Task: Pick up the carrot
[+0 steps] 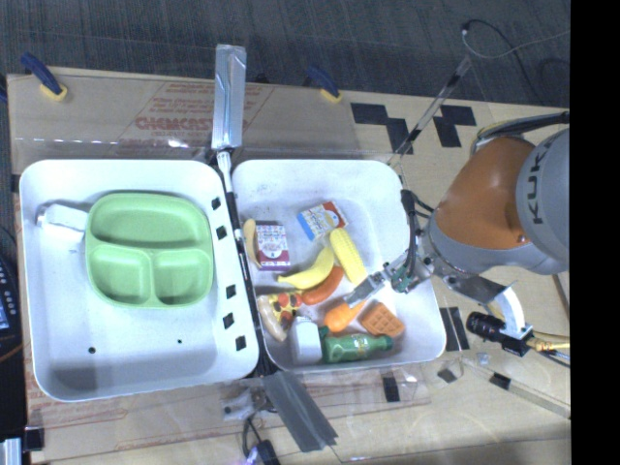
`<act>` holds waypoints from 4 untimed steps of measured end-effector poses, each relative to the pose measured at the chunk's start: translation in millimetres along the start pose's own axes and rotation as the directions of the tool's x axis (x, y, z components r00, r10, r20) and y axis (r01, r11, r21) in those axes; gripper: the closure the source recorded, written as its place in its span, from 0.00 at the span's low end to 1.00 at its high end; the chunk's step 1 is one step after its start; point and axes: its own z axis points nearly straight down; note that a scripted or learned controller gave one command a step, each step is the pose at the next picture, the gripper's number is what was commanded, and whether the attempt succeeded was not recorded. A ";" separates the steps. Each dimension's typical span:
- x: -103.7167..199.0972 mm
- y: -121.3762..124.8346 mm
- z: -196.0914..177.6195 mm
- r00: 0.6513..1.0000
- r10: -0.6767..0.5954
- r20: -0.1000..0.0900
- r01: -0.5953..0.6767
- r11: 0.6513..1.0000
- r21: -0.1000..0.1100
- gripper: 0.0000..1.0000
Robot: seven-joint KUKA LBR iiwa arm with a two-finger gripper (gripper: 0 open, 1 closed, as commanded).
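Tool [366,289] low in the right bin [291,174], tips directly above the carrot [341,315]; finger spread cannot be made out at this resolution. Nothing visibly held. Carrot lies in the lower middle of the right bin, tight in the pile.

Judged step: approach/descent, grasp not yet made. Next move calls for a straight drop onto the carrot and a closure on it alone.

Crowding: banana [310,274] and sausage [325,287] just left of the tool, corn cob [347,252] above it, waffle [382,319] beside the carrot on the right, green bottle [356,348] along the near wall. Any could be caught instead. Green tray [150,250] in the left bin [126,371], well apart.
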 end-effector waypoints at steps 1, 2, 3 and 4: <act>-37.2 64.0 3.7 0.989 0.150 0.000 -0.150 0.989 0.001 0.00; -18.2 23.3 11.9 0.997 0.080 -0.002 -0.080 0.997 0.003 0.00; -2.4 -10.4 56.2 1.000 0.005 0.000 -0.005 1.000 -0.001 0.00; 52.9 4.3 57.7 0.859 0.512 -0.003 -0.512 0.859 0.005 0.00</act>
